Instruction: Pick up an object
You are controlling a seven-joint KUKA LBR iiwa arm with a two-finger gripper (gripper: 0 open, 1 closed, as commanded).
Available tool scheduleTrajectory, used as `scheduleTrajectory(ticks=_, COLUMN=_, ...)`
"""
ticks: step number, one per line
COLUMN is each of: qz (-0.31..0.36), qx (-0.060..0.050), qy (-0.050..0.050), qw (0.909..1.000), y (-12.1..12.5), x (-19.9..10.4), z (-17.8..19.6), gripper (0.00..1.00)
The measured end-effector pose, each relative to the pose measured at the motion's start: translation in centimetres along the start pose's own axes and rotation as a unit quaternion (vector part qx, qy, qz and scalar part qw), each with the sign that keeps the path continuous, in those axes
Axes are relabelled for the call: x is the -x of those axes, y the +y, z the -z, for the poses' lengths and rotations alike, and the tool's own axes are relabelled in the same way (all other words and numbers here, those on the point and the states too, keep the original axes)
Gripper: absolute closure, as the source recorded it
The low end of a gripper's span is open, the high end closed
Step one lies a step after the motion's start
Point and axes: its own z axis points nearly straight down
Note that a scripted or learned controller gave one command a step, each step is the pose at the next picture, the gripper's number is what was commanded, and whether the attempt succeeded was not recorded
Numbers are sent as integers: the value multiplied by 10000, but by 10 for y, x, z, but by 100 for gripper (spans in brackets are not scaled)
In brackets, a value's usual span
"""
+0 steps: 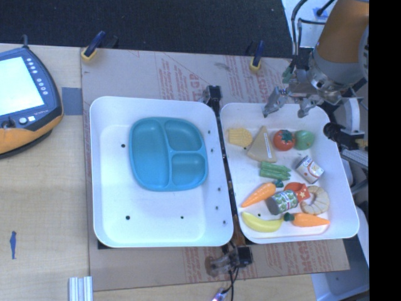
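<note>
Bench: toy food (282, 180) crowds right bin (348, 193); end effector (289, 107) open.

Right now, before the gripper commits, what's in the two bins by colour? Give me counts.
Blue: 1, the divided plate in the left bin
Orange: 2 carrots
Yellow: 2, banana, corn
Red: 1 tomato
Green: 2, beans, round green piece
Other or mixed: 5, including a can
Total: 13; the bottom cluster is crowded, so approximate.
</note>
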Motion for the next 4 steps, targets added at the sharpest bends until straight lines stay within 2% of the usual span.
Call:
scheduleTrajectory(ticks=1, qz=0, qx=-18, qy=-5, qw=10000, y=-34, x=44, z=-117, gripper=0)
scheduleTrajectory(ticks=2, qz=0, qx=3, qy=-2, qw=10000, y=13, x=40, z=-141, gripper=0)
scheduleTrajectory(ticks=3, qz=10, qx=-7, qy=-3, qw=10000, y=13, x=41, z=-130, gripper=100)
scheduleTrajectory(ticks=4, qz=11, qx=2, qy=-2, qw=10000, y=-61, x=-27, z=-35, gripper=100)
